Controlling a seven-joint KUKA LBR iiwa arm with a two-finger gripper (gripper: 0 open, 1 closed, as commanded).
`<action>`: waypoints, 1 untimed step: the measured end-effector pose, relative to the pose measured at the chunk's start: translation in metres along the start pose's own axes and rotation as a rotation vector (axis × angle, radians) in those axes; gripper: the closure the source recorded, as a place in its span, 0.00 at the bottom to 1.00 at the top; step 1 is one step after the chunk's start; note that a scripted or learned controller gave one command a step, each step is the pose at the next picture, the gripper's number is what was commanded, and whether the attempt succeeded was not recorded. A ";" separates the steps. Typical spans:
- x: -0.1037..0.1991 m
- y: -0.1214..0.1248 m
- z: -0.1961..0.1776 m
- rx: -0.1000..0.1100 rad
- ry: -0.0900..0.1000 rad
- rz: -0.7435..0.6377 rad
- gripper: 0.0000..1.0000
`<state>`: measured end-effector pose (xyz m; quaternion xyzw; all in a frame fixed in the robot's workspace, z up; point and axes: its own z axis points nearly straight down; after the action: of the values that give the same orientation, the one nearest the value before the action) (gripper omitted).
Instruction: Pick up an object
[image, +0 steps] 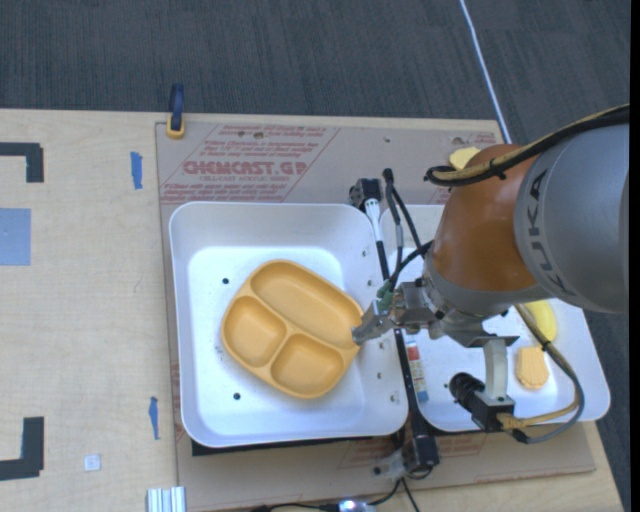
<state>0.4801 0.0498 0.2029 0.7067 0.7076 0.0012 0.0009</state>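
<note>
**Still on the approach: gripper at the tray's edge, nothing lifted**

From my console I see the arm (520, 235) reaching in from the right, its bulk hanging over the divide between the two bins. The gripper (368, 327) sits low at the right-hand rim of the yellow divided tray (288, 328), which lies flat on the floor of the left bin (195, 300), roughly in its middle and turned at a slant. The metal tips look to be touching or just beside the tray's near edge, but from this overhead angle I cannot tell whether the jaws are apart or together, nor whether the rim lies between them.

In the right bin (590, 395) I can make out a yellow banana-like piece (541, 320) and a small orange-yellow piece (531, 369), both partly hidden by the arm and well away from the gripper. Another yellow bit (463, 158) peeks out behind the arm's upper side.

My reading of progress: the target seems chosen, the tray, and the reach is done or nearly so. Grasping is unconfirmed and lifting has not happened, since the tray rests fully on the bin floor. What remains is a secure pinch on that thin rim, then a raise. I judge the wide, shallow tray likely to tip or slip when held by one edge.
</note>
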 end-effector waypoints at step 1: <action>0.000 0.002 -0.010 -0.004 0.000 -0.001 1.00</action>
<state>0.4817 0.0502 0.2132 0.7063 0.7079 0.0026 0.0024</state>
